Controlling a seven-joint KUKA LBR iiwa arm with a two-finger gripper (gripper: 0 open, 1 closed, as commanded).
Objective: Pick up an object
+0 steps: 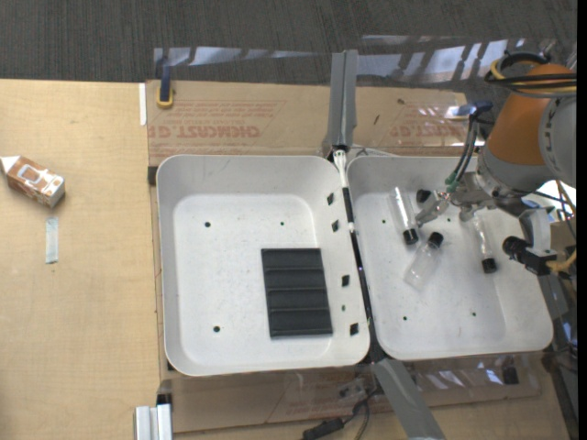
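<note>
Camera view: 2 white bins sit side by side on the bench. The left bin (183, 246) holds a black ribbed block (296, 291) lying flat, a bit right of its centre. The arm (527, 122), grey w/ orange band, comes in from the right and hangs over the right bin (459, 333). Its gripper (456, 211) is low over the bin's upper middle; whether it's open or closed can't be told. Several clear tubes w/ black caps (404, 216) lie scattered in that bin, some just beside the gripper, 1 more near the right wall. On the wooden bench, far left, sits a small orange-and-white carton (35, 181).
</note>
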